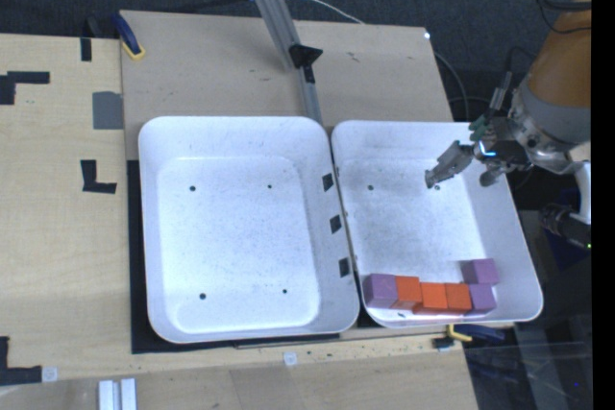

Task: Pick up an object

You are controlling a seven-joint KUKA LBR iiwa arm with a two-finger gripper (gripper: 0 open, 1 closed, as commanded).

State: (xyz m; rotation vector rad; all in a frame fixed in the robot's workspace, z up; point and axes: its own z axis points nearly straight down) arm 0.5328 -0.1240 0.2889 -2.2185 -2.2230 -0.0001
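Observation:
A row of small blocks lies along the near wall of the right bin (500, 206): a purple block (382, 289) at the left, orange blocks (432, 295) in the middle, and two purple blocks (481, 272) stacked at the right end. My gripper (460, 178) hangs over the far right part of that bin, well away from the blocks. It is open, and nothing sits between its fingers (444, 168).
The left bin (154, 206) stands beside the right one. A slanted metal rod (274, 5) crosses the bench behind the bins. Black clips (335, 224) sit on the rim between the bins. The arm's orange band (562, 62) is at the right edge.

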